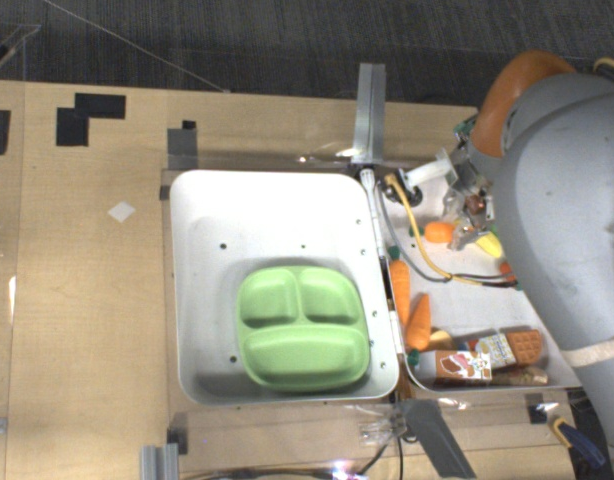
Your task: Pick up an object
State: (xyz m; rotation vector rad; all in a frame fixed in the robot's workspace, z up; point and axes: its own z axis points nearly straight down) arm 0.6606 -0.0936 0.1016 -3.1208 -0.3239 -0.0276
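Starting at the left of the bench (pixel 77 298), the surface is pale wood-grain board, flat and matt, with black squared markers near its far edge. The left bin (pixel 202 218) sits next: a shallow white tray with rounded corners and a smooth, faintly glossy floor. It carries a green divided plate (pixel 302 328), moulded plastic by its look, with two small upper wells and one long lower well; it lies flat toward the near right corner, tilted slightly off square. A grey metal upright (pixel 371 108) stands at the far end of the seam between the bins, apparently part of the frame holding them side by side.

The right bin (pixel 487 380) holds the pickable objects, which lie loose, as if dropped rather than arranged. An orange carrot (pixel 418 320), tapered and smooth, lies against the left wall. A printed carton (pixel 474 360) and a brown waffle-textured piece (pixel 526 345) rest along the near wall. A small round orange item (pixel 439 232) and a yellow item (pixel 490 244) lie farther back, beside a yellow and black cable (pixel 427 253).

The gripper (pixel 470 218) hangs low over that far group, just beside the orange and yellow items. Whether it has hold of anything cannot be told from this angle. The grey arm (pixel 572 208) covers the bin's right side.

Judgement: the nearest candidates are the orange and yellow items; no lift is evident.
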